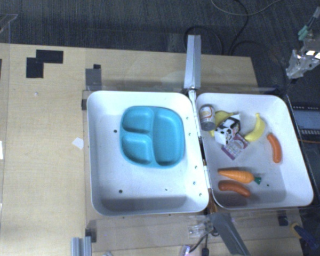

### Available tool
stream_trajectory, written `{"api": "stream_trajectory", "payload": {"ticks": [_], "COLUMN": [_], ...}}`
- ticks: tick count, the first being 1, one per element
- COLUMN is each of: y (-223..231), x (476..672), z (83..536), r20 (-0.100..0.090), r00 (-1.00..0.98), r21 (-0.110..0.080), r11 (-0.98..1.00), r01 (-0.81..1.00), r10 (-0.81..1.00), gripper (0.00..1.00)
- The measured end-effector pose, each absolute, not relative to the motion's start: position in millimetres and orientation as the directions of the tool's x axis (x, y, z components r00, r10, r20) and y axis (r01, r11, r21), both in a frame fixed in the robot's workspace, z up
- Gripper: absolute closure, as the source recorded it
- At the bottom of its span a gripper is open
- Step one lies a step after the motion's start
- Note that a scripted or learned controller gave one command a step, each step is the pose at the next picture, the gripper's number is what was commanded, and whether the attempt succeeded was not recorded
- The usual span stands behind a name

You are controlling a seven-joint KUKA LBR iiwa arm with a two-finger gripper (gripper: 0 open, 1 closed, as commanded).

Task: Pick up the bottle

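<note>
On the left, the desk [42, 143] holds a white bin [104, 196] with a blue plate [152, 135] in it. The bottle is not there.

Next to it is the right bin [293, 191], and it is full of small things. At its upper left lies a can [206, 117]. Just beside the can, a bit lower, is a small white and black thing that I think is the bottle [226, 128]. It seems to lie on its side, with its long way slanting from lower left to upper right. It is small, so this is a guess. It touches a purple packet [233, 147] below it, and a banana [257, 129] is close on its right.

In the upper right of the frame, past the bin's corner, hangs the gripper [300, 67]. The bottle lies down and to the left of it, well apart. It is too blurry there, so I cannot tell if the jaws are apart or closed. I see nothing in them.
</note>
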State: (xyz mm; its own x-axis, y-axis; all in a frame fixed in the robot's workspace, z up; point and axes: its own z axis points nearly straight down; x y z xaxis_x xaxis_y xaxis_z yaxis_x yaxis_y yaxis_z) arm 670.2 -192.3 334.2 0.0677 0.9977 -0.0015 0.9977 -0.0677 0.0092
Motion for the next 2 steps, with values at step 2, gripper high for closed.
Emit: {"api": "stream_trajectory", "payload": {"ticks": [2], "y": [-176], "x": [670.2], "z": [316], "r20": [-0.001], "r00": [0.101], "r21": [0.007], "r11": [-0.101], "r01": [0.995], "r10": [0.995], "gripper": [1.0]}}
